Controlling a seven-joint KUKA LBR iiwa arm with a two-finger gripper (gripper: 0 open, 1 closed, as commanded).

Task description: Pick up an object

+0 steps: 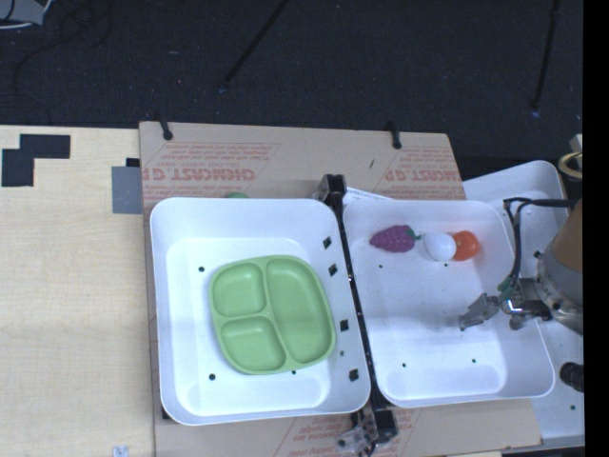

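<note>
metal end effector [487, 310], fingers spread and holding nothing, hovers over smooth white right bin [419, 388] near round egg [439, 247].

Upside-down red lettering on cardboard sheet [285, 165]

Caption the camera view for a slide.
Claw low in the right bin, apart from three toys at the bin's far side; green divided plate in the left bin.

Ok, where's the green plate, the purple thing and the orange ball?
green plate [272, 314], camera view, middle where its dividers meet
purple thing [393, 239], camera view, middle of its body
orange ball [465, 245], camera view, its visible orange side
</note>
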